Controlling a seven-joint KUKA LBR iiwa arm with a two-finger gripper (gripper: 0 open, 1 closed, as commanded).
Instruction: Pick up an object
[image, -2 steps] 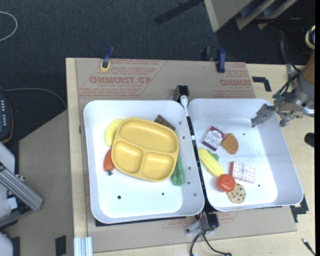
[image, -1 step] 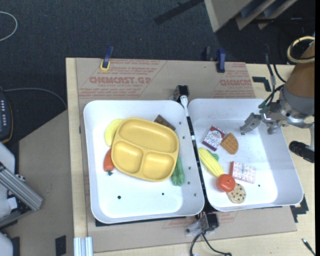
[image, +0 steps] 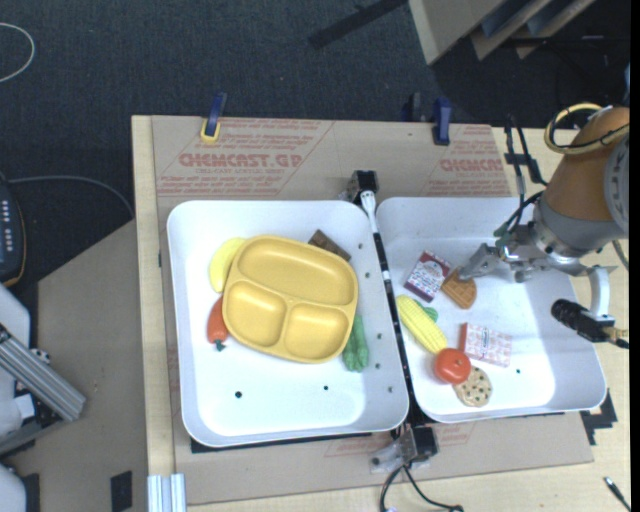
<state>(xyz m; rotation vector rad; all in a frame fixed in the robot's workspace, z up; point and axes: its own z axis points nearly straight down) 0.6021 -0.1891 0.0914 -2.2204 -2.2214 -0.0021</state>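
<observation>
The arm (image: 590, 190) is cut off by the right edge. The gripper (image: 478, 265) is too small for its fingers to be made out. A banana (image: 223, 262), a red item (image: 217, 324), a green item (image: 356, 346) and a brown item (image: 328, 243) are partly hidden under the yellow tray (image: 290, 297). Print on the red packet (image: 427, 275) is too small to be read.

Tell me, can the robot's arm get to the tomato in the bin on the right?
Probably yes. The tomato lies uncovered in the right bin, with the corn and the cookie close beside it but nothing on top. The gripper hovers over that same bin.
</observation>
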